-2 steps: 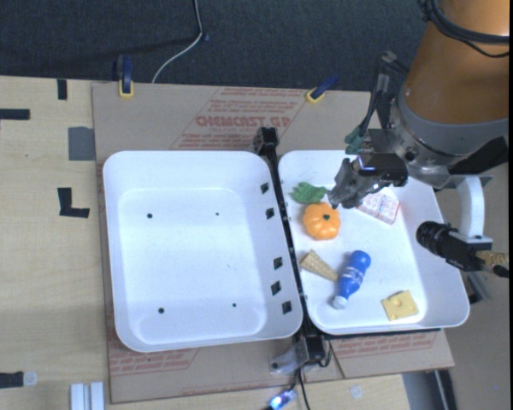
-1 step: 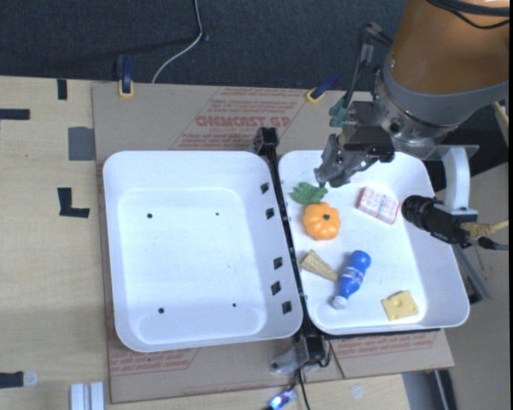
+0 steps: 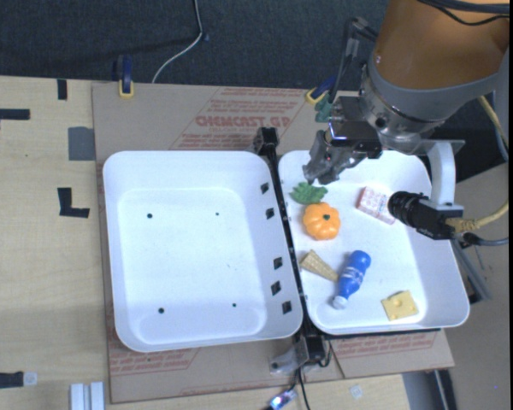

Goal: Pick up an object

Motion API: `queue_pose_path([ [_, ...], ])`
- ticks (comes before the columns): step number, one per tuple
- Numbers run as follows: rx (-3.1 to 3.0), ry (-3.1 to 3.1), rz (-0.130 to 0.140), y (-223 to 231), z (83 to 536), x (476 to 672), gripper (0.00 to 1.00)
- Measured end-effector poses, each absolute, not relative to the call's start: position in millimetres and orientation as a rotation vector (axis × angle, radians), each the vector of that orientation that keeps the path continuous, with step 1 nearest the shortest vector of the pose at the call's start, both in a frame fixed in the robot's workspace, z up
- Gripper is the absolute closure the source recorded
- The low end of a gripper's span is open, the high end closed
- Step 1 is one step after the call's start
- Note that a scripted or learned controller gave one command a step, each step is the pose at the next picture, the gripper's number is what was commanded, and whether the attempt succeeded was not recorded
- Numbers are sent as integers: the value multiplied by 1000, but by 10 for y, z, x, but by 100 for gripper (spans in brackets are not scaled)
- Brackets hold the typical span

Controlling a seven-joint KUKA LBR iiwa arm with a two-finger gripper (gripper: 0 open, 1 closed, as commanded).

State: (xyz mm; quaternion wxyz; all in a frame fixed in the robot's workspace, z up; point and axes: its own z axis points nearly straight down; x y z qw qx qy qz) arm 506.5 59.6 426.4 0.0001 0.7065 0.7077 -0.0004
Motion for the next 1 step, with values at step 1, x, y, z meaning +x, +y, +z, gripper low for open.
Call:
queue_pose_path([
  [1,2220,2223,0,663,4435,4910,100],
])
